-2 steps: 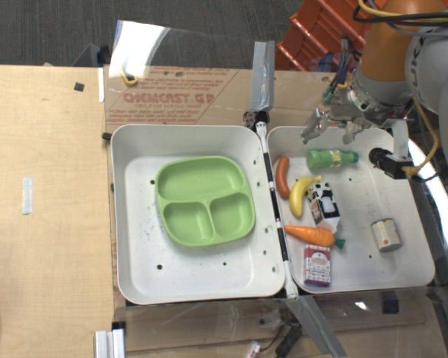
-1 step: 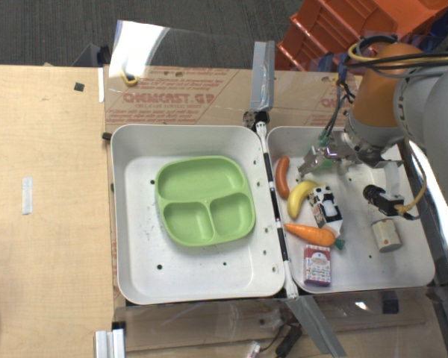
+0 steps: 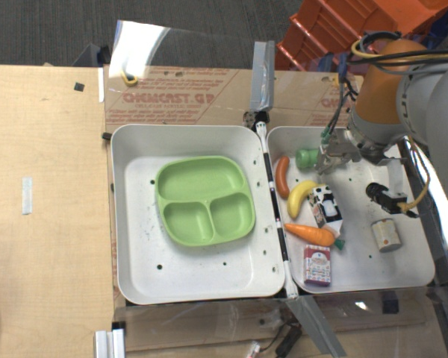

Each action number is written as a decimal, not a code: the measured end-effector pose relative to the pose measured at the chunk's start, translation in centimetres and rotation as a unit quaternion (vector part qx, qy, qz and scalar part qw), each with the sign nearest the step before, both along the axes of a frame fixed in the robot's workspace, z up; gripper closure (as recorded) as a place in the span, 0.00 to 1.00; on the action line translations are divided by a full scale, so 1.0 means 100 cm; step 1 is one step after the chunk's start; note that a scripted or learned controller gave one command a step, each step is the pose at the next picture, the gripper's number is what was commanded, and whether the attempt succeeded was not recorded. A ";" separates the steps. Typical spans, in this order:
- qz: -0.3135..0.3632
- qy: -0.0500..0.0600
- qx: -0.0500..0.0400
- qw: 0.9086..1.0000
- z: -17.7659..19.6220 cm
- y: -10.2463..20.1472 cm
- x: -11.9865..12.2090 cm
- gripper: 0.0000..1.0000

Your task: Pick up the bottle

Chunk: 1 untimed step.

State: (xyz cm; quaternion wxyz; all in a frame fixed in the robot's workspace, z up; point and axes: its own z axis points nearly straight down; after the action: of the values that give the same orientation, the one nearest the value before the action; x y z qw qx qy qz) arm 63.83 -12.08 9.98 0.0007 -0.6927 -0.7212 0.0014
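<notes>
Bottle [image 3: 326,206], cow-patterned, lies in right bin [image 3: 411,274] between banana [image 3: 299,197] and carrot [image 3: 310,233], untouched; gripper [image 3: 330,155] hangs near green cup [image 3: 307,157], its state unreadable, so approach step, next move likely shift down-frame over bottle and descend.

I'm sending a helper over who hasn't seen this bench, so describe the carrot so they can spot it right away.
Look in the right-hand white bin, on its left side near the wall shared with the other bin. The carrot lies on its side just below the yellow banana and above the small pink carton. It alone is a tapered orange cone with a green tip; the hot dog nearby is blunt-ended.
</notes>
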 end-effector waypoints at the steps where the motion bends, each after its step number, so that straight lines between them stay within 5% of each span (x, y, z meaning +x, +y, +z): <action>1: 0.000 0.000 0.000 1.000 0.000 0.000 0.000 0.00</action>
State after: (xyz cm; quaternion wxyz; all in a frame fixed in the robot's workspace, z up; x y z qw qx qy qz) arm 63.83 -12.06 9.98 0.0006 -0.6926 -0.7214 0.0014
